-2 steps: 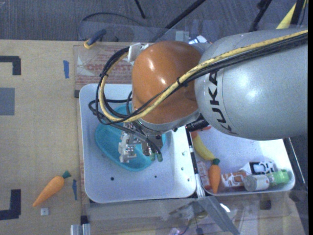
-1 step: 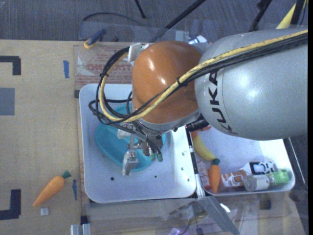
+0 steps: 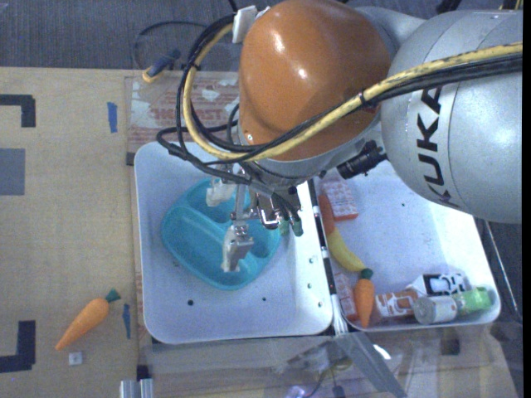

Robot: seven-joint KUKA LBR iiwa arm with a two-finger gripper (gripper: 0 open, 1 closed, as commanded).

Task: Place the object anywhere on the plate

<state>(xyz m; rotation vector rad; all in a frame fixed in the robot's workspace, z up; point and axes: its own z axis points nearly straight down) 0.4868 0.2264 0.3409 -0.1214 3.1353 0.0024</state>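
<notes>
The pincer [image 3: 238,251] is seen over the blue plate [image 3: 192,240] in the left bin [image 3: 166,305], its state indiscernible, and the plate's top edge is hidden by the arm [image 3: 315,81].

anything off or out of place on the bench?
One stray: a toy carrot lies on the bench left of the left bin, outside both bins. The other toys sit piled along the right bin's near edge. The blue plate lies flat in the left bin.
</notes>
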